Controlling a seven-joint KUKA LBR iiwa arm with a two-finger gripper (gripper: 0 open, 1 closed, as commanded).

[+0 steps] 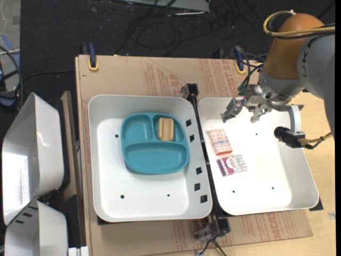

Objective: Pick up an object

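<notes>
Red lettering runs across the brown sheet on the table (pixel 144 71), too faint to read. Print on the two packets is also illegible. The arm (pixel 298 47) reaches in from the right, wrist bent down over the right bin (pixel 266 196). The pincer (pixel 242 111) hangs open above the bin's far part, holding nothing. A red-and-white packet (pixel 219 141) and a purple-marked packet (pixel 232 165) lie just beside each other. In the left bin (pixel 106 196), a teal tray (pixel 152 153) carries a tan block (pixel 166 129).
</notes>
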